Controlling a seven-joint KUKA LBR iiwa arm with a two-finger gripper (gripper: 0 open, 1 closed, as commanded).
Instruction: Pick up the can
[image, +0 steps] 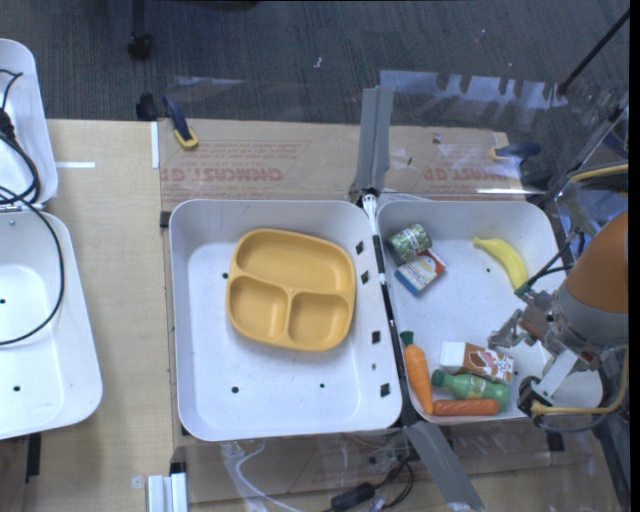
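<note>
A divided plate (291, 289) lies in the left bin (200, 390). In the right bin (455, 212), the can (409, 241) sits at the back left, a carton (421, 271) just before it, a banana (505, 261) to their right. A carrot (417, 377) and bottle (472, 386) lie along the front.

two white bins (190, 330), one yellow divided plate (291, 289), one green can (409, 241), one banana (503, 260), two carrots (416, 378), one green bottle (472, 386), two small cartons (421, 271).
</note>
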